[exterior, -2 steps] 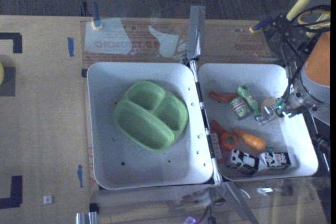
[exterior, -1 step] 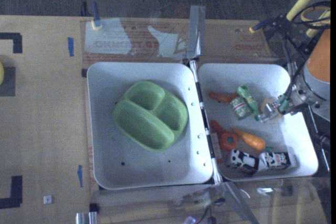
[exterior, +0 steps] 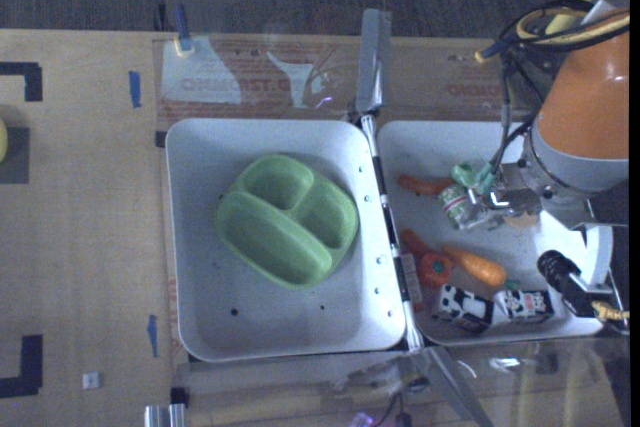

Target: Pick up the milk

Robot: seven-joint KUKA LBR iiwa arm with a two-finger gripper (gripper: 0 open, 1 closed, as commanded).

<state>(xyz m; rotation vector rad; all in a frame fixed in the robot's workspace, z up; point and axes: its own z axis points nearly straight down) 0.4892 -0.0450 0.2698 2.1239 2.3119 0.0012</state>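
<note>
Two small cartons with black and white cow patches lie at the front of the right bin (exterior: 560,140), one (exterior: 462,305) left of the other (exterior: 527,304); either could be the milk. My gripper (exterior: 492,201) hangs over the middle of that bin, well behind both cartons. It is right up against a crumpled green and white packet (exterior: 462,192). The view does not show whether it holds the packet.
An orange carrot (exterior: 479,266) and a red tomato (exterior: 435,268) lie just behind the cartons. A thin red-orange pepper (exterior: 420,183) lies near the divider. The left bin (exterior: 200,295) holds a green divided plate (exterior: 288,218).
</note>
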